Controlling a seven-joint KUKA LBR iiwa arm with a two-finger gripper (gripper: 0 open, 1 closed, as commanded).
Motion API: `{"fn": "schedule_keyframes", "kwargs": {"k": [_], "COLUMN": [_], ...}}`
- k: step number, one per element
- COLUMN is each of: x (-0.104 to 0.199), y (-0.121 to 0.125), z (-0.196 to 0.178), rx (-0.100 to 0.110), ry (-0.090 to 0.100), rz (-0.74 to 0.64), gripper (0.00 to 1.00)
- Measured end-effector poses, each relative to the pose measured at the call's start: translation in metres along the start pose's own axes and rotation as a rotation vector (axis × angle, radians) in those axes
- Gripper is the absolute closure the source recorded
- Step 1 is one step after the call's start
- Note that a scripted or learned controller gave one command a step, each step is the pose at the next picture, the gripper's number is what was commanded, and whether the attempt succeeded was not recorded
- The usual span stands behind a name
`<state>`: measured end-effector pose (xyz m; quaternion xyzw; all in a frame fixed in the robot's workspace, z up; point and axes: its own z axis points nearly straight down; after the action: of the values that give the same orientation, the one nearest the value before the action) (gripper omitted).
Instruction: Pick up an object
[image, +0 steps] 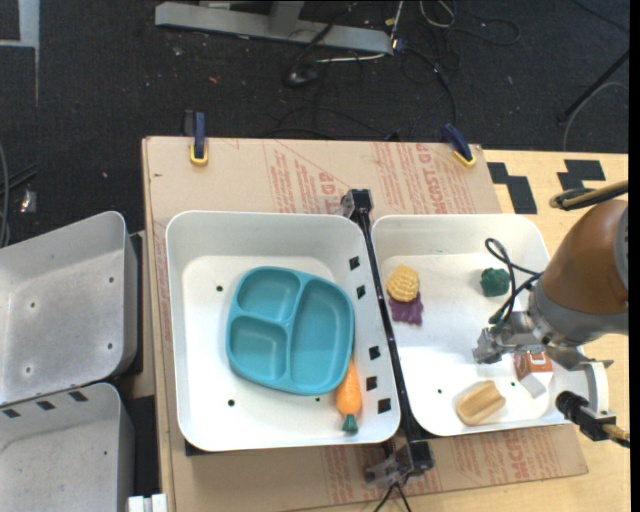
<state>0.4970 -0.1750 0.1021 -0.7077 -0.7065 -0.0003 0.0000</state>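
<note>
pincer (503, 343) | right bin (440, 236) | tips blurred, grip state unreadable

We see our gripper (497, 343) low over the right bin (440, 240), near a tan bread piece (479, 402). The left bin (190, 330) holds a blue plate (290, 330) and a carrot (348, 396).

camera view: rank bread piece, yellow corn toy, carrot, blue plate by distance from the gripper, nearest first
From the gripper, low in the right bin:
1. Bread piece, just below-left of it, same bin.
2. Yellow corn toy, right bin's left side, beside the purple toy.
3. Carrot, left bin's lower right corner.
4. Blue plate, middle of the left bin.
</note>
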Motion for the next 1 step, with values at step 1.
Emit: {"fn": "schedule_keyframes", "kwargs": {"k": [1], "x": [0.0023], "y": [0.0006], "z": [-0.0631], "rx": [-0.005], "ry": [-0.002], "rz": [-0.004], "gripper": [1.0]}}
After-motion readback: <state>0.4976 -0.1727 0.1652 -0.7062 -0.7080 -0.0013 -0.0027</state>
